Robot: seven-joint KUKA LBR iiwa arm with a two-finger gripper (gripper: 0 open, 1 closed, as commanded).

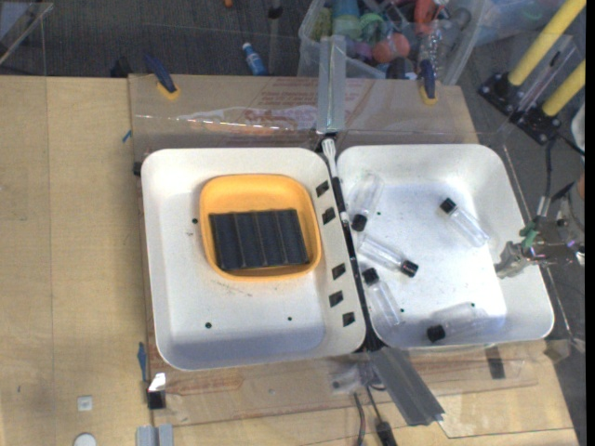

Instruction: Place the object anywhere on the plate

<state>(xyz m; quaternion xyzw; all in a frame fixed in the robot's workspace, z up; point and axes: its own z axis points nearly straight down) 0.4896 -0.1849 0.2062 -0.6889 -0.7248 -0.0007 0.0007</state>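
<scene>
An orange plate lies in the left white bin. On it rests a black ribbed rectangular block, lying flat. Several clear plastic tubes with black caps are scattered in the right bin: one near the divider, one in the middle, one at the far right, and one along the front wall. My gripper is at the right bin's right rim, low and apart from all the tubes. Nothing is visibly held in it.
A clear box of colourful toys stands behind the bins. Yellow poles lean at the upper right. Black tabs line the divider between the bins. Bare wood bench lies to the left.
</scene>
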